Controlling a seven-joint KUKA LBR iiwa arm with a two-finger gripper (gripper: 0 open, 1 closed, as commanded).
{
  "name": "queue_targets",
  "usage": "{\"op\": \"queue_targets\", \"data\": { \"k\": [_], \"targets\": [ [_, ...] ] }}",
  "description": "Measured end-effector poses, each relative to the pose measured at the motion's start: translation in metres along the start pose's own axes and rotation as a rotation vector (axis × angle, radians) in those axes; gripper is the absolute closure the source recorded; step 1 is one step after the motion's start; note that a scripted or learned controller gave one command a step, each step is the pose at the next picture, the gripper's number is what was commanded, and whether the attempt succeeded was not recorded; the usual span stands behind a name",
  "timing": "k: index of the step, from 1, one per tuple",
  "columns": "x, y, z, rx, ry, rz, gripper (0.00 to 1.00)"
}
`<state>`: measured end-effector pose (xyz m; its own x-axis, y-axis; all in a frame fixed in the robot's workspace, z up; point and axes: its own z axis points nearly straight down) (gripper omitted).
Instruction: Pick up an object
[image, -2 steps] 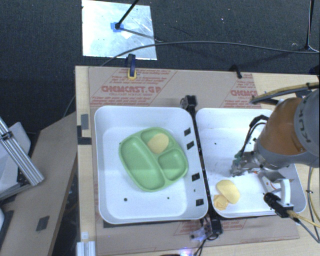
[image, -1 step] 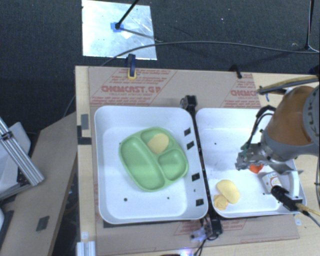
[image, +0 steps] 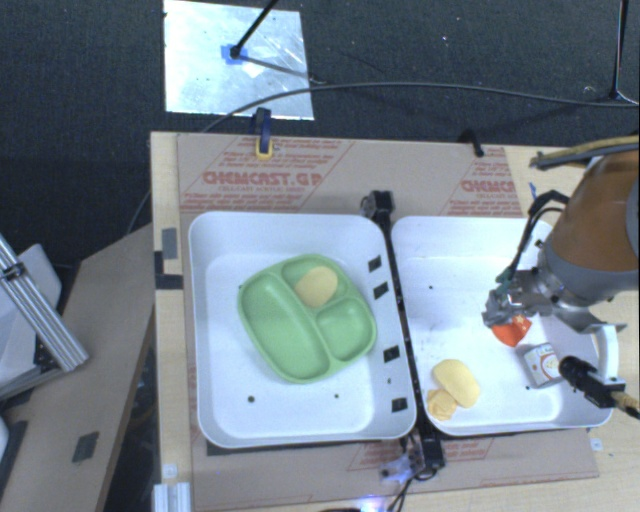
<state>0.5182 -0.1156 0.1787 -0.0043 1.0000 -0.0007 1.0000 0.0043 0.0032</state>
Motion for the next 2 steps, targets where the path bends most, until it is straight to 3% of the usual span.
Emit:
{"op": "queue_targets", "data": {
  "k": [1, 2],
  "targets": [
    [-0.004, -0.005, -0.058, 0.000, 0.000, 0.000, 1.00],
    [0.046, 0.014, -0.067, -0.001, 0.001, -0.003, 1.00]
  ]
}}
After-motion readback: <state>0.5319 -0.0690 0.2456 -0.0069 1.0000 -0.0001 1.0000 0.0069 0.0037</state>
